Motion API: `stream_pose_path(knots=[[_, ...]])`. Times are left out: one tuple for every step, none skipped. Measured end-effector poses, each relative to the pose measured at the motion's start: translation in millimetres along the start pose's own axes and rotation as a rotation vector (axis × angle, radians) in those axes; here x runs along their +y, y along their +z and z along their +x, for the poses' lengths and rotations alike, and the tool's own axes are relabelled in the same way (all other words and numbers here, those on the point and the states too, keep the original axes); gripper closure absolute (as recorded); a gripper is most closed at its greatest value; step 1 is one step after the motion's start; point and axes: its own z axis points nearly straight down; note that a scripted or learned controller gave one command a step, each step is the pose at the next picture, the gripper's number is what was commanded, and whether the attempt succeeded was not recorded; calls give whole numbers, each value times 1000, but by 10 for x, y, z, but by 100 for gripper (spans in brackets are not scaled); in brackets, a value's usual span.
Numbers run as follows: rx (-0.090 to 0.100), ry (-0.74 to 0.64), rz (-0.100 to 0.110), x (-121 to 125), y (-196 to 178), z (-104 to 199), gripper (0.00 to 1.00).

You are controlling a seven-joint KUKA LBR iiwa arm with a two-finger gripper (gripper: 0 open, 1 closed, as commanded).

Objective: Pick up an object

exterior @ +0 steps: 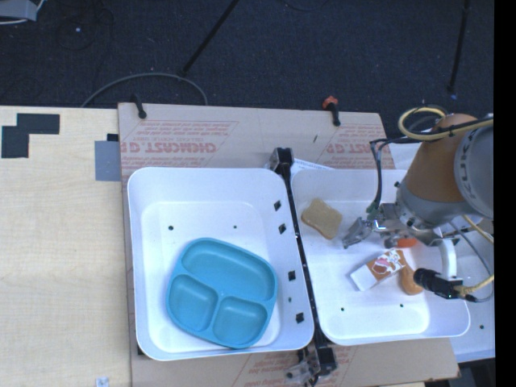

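Claw (360, 232) spread wide, holding nothing, low in right bin (387, 329); may shove sponge (322, 218) at ten o'clock aside.

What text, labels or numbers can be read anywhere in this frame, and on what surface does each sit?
Cardboard sheet under the bins: red print, upside down to the camera, too blurred to read for certain.
Same red print behind the right bin: partly hidden, unreadable.
Small packet in the right bin: red and white markings, too small to read.
Blue tray: no text.
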Motion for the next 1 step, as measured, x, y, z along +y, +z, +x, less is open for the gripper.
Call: stream_pose_path(knots=[[-1, 4, -3, 7, -131, -13, 100]])
